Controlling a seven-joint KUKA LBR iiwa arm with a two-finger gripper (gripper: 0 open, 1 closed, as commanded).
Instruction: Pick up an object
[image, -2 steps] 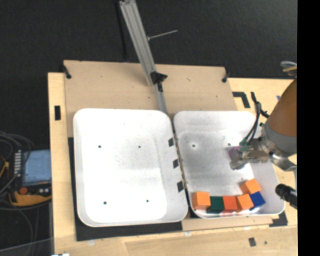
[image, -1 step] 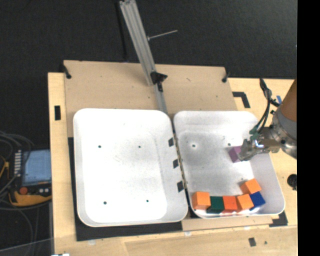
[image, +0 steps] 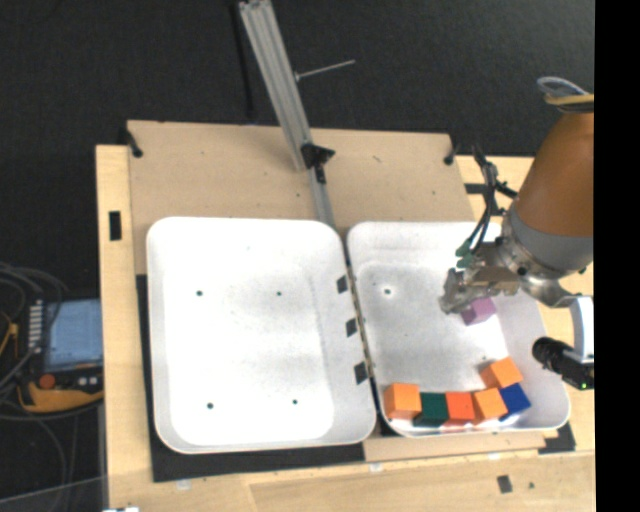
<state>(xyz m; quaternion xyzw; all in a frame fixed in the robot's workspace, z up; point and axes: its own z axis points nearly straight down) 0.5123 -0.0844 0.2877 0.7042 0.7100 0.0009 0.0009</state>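
Observation:
My gripper (image: 468, 300) hangs over the middle of the right bin (image: 400, 262), below the grey wrist and the orange band. A small purple block (image: 482, 310) sits tilted between the fingertips, partly hidden by them, and the gripper is shut on it. Along the bin's front wall lie several other blocks: an orange one (image: 403, 399), a green one (image: 433, 407), another orange one (image: 460, 405), and a blue one (image: 514, 397) with orange blocks (image: 502, 374) beside it.
The left bin (image: 180, 250) stands beside the right one, joined by black clips at the shared wall. A slanted metal rail (image: 285, 90) rises at the back. A black fitting (image: 556, 355) sticks in at the right bin's right rim.

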